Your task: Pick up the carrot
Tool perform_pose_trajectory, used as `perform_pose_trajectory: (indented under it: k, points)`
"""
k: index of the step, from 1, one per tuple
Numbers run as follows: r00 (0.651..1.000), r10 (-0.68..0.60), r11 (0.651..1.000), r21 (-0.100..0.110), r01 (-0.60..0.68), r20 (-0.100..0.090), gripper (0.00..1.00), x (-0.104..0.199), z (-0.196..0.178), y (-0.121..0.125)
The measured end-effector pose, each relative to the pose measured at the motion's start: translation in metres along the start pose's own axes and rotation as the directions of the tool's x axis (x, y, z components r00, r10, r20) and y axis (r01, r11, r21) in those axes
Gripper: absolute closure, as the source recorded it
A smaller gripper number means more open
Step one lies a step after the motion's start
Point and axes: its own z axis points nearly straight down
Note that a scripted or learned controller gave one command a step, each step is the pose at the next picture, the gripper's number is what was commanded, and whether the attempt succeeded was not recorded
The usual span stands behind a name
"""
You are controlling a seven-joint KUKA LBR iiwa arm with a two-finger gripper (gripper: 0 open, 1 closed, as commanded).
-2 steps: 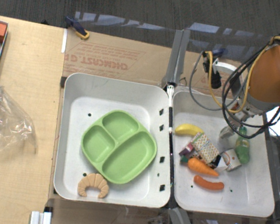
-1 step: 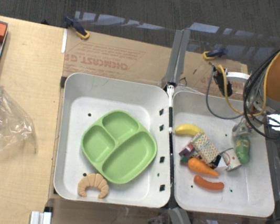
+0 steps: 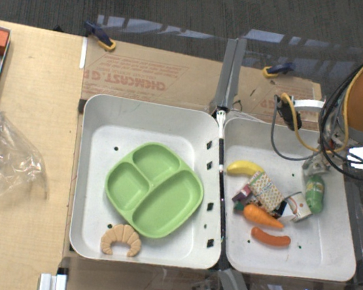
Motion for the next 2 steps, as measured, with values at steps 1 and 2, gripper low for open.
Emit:
perform_pose_trajectory:
  k: [1, 2]
  points:
    - [1.0, -0.001, 1.0, -0.001, 0.001, 0.001, 1.0, -0.0002, 0.0001, 0.0002]
    - [1.0, -0.001, 1.0, -0.001, 0.001, 0.001, 1.0, -0.0002, 0.0, 0.0004]
